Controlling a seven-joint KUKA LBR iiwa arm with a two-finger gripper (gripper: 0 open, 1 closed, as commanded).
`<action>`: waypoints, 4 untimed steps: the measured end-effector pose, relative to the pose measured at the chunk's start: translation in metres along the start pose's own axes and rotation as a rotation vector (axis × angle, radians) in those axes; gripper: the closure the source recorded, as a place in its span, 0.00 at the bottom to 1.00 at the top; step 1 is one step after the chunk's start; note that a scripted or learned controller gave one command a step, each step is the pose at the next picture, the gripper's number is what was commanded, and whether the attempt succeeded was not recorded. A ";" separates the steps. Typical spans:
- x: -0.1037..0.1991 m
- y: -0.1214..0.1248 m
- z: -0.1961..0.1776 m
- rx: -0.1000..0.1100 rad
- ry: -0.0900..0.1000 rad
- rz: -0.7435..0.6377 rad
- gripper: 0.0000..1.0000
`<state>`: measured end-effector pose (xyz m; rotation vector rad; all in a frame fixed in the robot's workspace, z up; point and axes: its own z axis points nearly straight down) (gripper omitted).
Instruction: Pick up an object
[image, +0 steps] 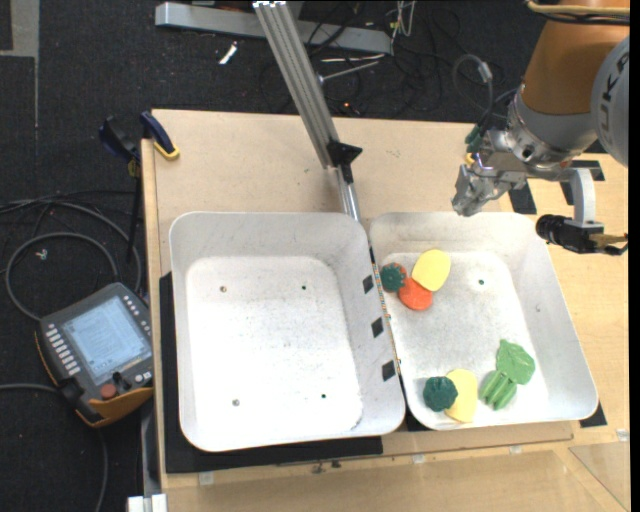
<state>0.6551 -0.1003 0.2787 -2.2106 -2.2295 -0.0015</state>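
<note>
Two white bins side by side on a bench (250, 150). Left bin (180, 240) speckled with dark dots.

Six small toys in the right bin (545, 262). Near its left wall, a yellow lump (431, 268) touching an orange lump (416, 296). Just beside those, a small dark green bit (391, 277) with some red on it. Down at the front, a dark green ball (438, 392) pressed against a second yellow piece (464, 396). Next to that, a bright green toy (508, 372), near the front right corner.

Gripper (470, 192) up above the back edge of the right bin, pointing down, well apart from every toy. Nothing in it. Open or closed, cannot tell from here.

Grey arm with an orange band (560, 50) reaching in from the right. Slanted metal pole (300, 80) across the back of the bench. Grey handheld screen (95, 345) on the dark floor to the left.
</note>
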 end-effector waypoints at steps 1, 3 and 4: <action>0.049 -0.005 0.000 0.000 0.000 0.001 1.00; 0.153 -0.007 0.003 -0.001 0.000 0.000 1.00; 0.195 -0.008 0.012 0.001 -0.002 0.004 1.00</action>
